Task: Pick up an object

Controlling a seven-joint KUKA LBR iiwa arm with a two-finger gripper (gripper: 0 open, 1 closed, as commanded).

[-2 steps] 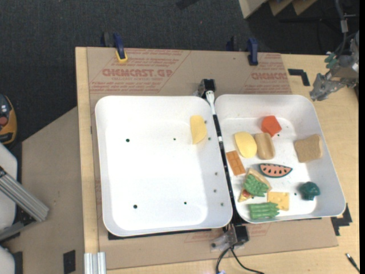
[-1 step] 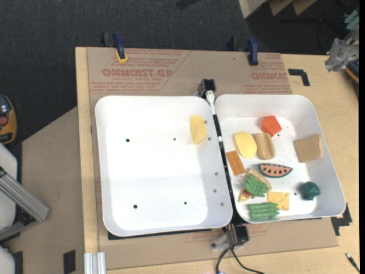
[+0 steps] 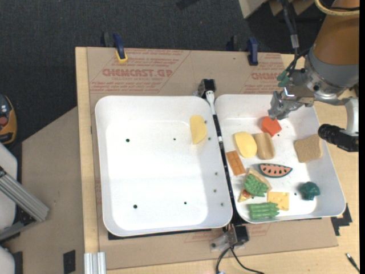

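- The claw hangs in the right bin, just above a red block.
- I cannot tell how the claw stands.
- A yellow piece lies in the left bin.

Two white bins: left bin, right bin. Left holds one yellow piece. Right holds roughly ten toy foods, including one red block, one watermelon slice and one dark green lump.

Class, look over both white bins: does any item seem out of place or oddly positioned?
One does: a pale yellow banana-shaped piece lies alone in the left white bin, leaning against its right wall. Every other toy food, such as the watermelon slice, sits crowded in the right white bin.
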